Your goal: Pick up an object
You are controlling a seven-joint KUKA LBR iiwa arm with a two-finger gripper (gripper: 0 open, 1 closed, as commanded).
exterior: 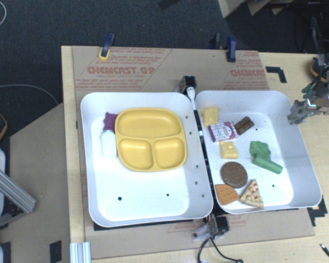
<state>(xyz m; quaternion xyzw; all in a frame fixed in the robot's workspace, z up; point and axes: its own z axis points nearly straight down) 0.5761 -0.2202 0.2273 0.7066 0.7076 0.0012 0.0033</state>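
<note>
The right bin holds several toy foods: a pale yellow cheese block, a pink and white packet, a dark chocolate bar, a small yellow wedge, a green piece, a round brown cookie, an orange waffle and a pizza slice. My gripper hangs at the bin's upper right rim, apart from all of them, with nothing seen in it. The chocolate bar is the nearest item, well to its left.
The left bin carries a yellow divided plate, with a purple item and a white bottle at its left side. Clamps sit on the cardboard base behind the bins.
</note>
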